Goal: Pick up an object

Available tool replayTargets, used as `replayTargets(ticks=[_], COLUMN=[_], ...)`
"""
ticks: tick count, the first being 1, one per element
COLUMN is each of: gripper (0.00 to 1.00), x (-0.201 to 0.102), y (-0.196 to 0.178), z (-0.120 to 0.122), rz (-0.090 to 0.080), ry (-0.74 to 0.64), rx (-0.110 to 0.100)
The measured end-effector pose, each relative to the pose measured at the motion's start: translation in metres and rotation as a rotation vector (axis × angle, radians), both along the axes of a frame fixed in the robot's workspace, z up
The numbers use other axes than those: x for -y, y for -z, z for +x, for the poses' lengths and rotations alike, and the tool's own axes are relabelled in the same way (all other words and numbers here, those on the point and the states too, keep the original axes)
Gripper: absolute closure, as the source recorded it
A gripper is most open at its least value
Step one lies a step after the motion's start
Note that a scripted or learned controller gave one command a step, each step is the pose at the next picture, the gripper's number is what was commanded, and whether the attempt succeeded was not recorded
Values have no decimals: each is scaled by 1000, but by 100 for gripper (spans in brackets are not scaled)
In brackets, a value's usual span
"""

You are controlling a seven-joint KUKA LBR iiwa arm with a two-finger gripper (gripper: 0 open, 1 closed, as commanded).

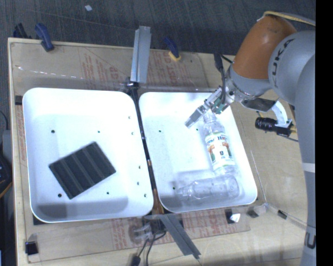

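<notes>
Labelled bottle (pixel 218 147) in right bin (pixel 165 148), cap just below hand (pixel 206 111); grip state unclear.

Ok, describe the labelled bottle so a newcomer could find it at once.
Start at the right-hand bin, the one the arm reaches into. Along its right side lies a clear bottle, its cap end pointing up toward the gripper. Unlike the bare clear bottle lying across the bin's near edge, it wears a white label with orange print.

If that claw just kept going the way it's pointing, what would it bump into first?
Probably the bare floor of the right bin. The claw points down and left, just beside the labelled bottle. Depth is hard to judge from one view.
</notes>
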State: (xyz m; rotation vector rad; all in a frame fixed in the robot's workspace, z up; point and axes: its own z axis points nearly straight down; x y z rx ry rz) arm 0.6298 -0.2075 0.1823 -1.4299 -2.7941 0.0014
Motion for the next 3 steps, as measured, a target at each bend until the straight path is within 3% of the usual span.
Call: replayTargets(ticks=[1, 2, 3], gripper=[0, 0, 0], x=[2, 1, 3], y=[55, 9, 19], z=[-38, -56, -48], rz=[0, -1, -3], ry=[220, 151, 360], rx=[-1, 4, 3])
